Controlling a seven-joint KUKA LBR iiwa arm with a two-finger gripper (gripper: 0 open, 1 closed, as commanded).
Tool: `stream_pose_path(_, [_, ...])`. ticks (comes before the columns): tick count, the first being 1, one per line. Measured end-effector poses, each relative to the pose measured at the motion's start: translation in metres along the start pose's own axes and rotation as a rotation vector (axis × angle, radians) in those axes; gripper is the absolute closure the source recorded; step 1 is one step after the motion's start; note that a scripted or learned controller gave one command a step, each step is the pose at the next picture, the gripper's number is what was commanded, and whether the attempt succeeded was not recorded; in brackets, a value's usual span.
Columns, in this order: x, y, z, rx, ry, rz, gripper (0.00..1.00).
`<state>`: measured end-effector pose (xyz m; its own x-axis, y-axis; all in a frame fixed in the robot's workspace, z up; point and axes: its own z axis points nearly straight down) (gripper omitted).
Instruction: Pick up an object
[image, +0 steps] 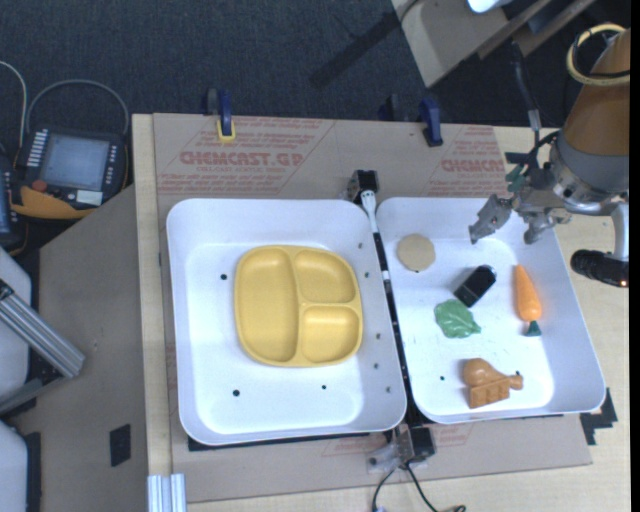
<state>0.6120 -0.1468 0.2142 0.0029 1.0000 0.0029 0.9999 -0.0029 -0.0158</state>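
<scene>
camera view: gripper (514, 222) open and holding nothing, above right bin (570, 390) far edge; carrot (527, 293) and black block (474, 285) lie nearby.

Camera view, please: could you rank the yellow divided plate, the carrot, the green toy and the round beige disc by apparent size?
1. Yellow divided plate, by far the largest.
2. Carrot, the longest of the rest.
3. Green toy and round beige disc look about alike; I would not rank them.

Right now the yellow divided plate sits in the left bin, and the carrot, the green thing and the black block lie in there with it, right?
Not quite. The camera view shows the yellow divided plate in the left bin, but the carrot, green thing and black block lie in the right bin.
</scene>
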Motion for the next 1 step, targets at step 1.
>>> stream_pose_path(1, [0.0004, 0.0028, -0.0082, -0.014, -0.002, -0.003, 0.00])
